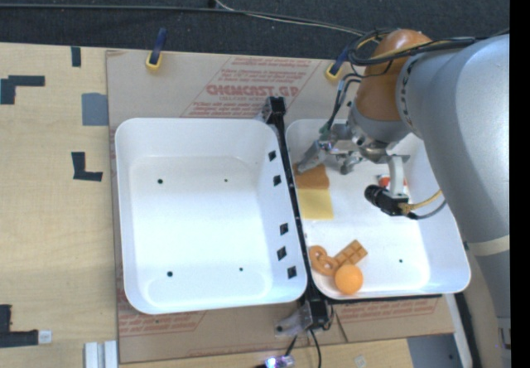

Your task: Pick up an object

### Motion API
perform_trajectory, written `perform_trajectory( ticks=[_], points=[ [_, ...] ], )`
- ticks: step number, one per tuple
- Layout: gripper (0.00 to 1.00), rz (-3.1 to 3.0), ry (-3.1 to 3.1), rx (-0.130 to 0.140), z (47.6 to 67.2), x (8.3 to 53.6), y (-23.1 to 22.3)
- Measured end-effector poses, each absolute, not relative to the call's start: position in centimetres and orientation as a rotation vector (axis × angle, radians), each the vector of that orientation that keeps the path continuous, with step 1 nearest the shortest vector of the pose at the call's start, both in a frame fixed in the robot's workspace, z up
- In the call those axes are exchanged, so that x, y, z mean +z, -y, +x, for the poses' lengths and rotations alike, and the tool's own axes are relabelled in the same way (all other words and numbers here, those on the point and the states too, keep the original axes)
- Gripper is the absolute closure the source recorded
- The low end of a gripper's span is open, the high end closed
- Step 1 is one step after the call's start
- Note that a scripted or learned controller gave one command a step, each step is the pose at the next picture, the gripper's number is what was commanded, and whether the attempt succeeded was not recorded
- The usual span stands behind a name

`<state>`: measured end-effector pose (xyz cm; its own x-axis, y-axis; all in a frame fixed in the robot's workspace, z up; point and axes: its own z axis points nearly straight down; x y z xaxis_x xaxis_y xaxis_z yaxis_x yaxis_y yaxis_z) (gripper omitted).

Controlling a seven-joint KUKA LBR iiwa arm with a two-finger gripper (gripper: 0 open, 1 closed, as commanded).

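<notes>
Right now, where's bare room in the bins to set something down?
The left bin has bare floor from wall to wall. In the right bin, there is a bare patch between the ball and the far-right wall. It is crowded along the divider: the gripper, yellow block, orange bracket.

Robotics lab bench, not a home or shop — a grey arm [464, 134] with an orange band reaches over two white bins [132, 217] butted side by side on a printed cardboard sheet [240, 89]. Sheet is held down with yellow clamps [154, 58], and black tape marks [83, 166] dot the wood top. Loose black cable [248, 12] runs across the dark floor behind — test-rig stuff.
</notes>
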<state>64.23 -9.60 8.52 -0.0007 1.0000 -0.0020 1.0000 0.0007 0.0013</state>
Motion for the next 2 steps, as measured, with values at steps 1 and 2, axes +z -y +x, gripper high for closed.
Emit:
perform_trajectory(
  ticks=[1,2],
  points=[
    [1.0,2.217,-2.221,0.001,64.32,9.64,9.58],
    [0.0,2.217,-2.222,-0.001,64.29,9.57,9.58]
  ],
)
